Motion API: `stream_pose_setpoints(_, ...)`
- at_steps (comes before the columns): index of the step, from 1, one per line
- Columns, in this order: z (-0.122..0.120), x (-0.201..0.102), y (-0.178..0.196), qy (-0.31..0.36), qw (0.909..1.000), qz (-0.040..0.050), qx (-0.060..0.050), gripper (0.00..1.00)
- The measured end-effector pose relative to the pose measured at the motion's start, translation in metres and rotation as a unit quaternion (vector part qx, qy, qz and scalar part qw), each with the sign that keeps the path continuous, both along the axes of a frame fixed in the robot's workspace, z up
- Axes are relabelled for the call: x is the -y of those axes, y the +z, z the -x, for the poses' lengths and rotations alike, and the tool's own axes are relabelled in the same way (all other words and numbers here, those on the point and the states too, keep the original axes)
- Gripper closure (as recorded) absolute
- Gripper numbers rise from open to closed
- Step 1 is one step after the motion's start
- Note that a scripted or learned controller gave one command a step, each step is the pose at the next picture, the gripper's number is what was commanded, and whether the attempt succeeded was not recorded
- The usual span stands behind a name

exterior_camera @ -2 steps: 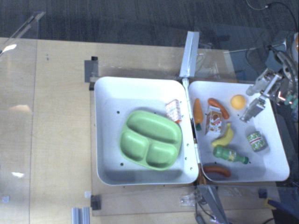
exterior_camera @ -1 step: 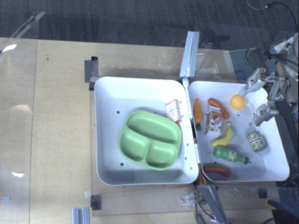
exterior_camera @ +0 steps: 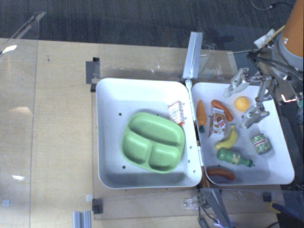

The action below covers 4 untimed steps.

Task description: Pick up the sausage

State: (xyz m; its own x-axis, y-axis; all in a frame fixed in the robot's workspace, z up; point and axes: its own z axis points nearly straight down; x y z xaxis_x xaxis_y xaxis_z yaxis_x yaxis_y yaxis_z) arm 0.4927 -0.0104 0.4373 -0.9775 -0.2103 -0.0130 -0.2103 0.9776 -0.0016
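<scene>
Camera view looks down on two white bins side by side, and the gripper (exterior_camera: 247,101) hangs over the upper part of the right bin (exterior_camera: 280,172), its two silvery fingers (exterior_camera: 237,83) spread wide apart with nothing between them. An orange ball (exterior_camera: 242,103) sits in the gap below the fingers, apparently resting on the bin floor. There are two sausage-like things: one sausage (exterior_camera: 222,109) lies slanted just left of the ball, touching the top of a red-and-white packet (exterior_camera: 218,125); a darker sausage (exterior_camera: 220,174) lies flat along the bin's near edge, just below a green bottle (exterior_camera: 233,157). A carrot (exterior_camera: 201,114) stands along the left wall, a banana (exterior_camera: 228,139) curves beneath the packet, and a small green can (exterior_camera: 261,144) rests toward the right. The left bin (exterior_camera: 111,94) holds a green divided tray (exterior_camera: 153,142) and a small red-striped packet (exterior_camera: 176,112), whose print is too blurred to read.
</scene>
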Motion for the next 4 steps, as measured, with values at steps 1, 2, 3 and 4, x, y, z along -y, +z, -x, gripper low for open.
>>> stream_pose_setpoints(1,-0.017,-0.021,0.0,0.24,0.9708,0.0025,0.0,0.0)
stream_pose_setpoints(2,-0.029,-0.02,0.0,0.473,0.8811,0.0048,0.0,0.0)
stream_pose_setpoints(3,0.003,-0.025,-0.001,0.661,0.7503,0.0063,0.0,0.0)
stream_pose_setpoints(4,0.005,-0.029,0.0,0.797,0.6035,0.0084,0.001,0.0)
